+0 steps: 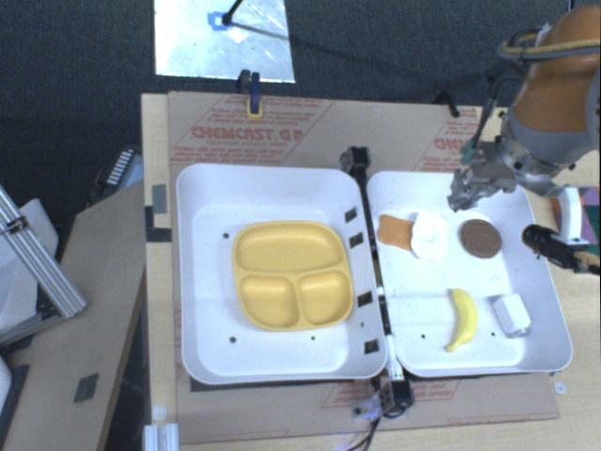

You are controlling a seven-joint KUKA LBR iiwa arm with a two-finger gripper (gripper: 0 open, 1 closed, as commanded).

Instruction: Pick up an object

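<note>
Camera view showed the grey two-finger gripper (462,198) hanging above the round brown cookie (481,239); its grip state could not be told.

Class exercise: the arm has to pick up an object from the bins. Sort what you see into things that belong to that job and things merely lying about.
Belong to the job:
end effector
brown disc
banana
white round piece
orange piece
small white block
right bin

Lying about:
yellow divided tray in the left bin
yellow clamp
silver sheet
</note>
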